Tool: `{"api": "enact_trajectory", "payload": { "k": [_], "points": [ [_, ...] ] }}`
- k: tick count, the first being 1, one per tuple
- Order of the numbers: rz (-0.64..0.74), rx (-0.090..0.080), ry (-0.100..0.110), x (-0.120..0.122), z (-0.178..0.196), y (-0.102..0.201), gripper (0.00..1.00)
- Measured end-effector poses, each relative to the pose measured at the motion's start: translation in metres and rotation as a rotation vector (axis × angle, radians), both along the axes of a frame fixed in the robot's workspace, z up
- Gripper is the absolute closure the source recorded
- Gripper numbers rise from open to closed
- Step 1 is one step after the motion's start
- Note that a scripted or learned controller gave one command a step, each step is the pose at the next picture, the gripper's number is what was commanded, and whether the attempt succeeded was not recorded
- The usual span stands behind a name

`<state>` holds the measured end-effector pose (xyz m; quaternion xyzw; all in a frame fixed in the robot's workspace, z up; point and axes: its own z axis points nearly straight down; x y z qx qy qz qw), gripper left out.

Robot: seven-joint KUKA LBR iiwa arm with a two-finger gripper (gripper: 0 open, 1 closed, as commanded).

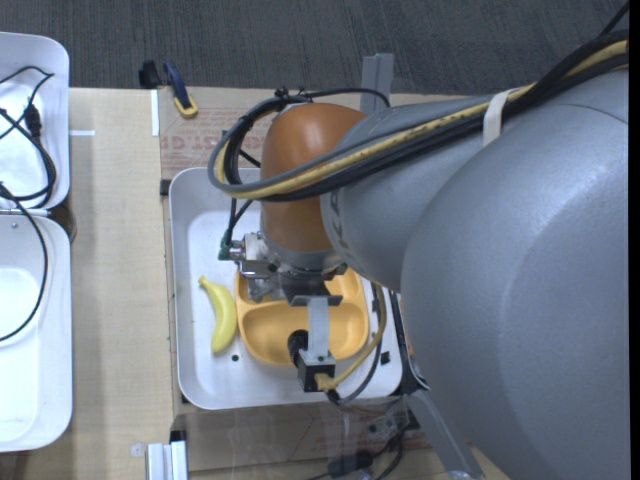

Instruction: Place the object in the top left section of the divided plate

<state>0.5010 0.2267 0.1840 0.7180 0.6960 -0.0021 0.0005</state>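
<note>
Yellow and curved, the banana (220, 316) lies on the floor of the white bin (183, 258) in the middle of the table (110, 228). It is close to the bin's left wall and right beside the left rim of the orange-yellow divided plate (262, 336), outside the plate's sections. The hand (275, 283) hangs over the plate's far part, below the orange-banded wrist; I cannot tell whether it is open or closed. A second white bin (25, 368) sits at the table's left edge.
</note>
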Motion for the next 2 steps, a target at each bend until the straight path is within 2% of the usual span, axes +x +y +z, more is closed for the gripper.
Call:
{"api": "enact_trajectory", "payload": {
  "k": [1, 2],
  "points": [
    [0.237, 0.002, 0.002, -0.024, -0.004, -0.123, 1.0],
    [0.506, 0.004, 0.004, -0.024, -0.036, -0.125, 1.0]
  ]
}}
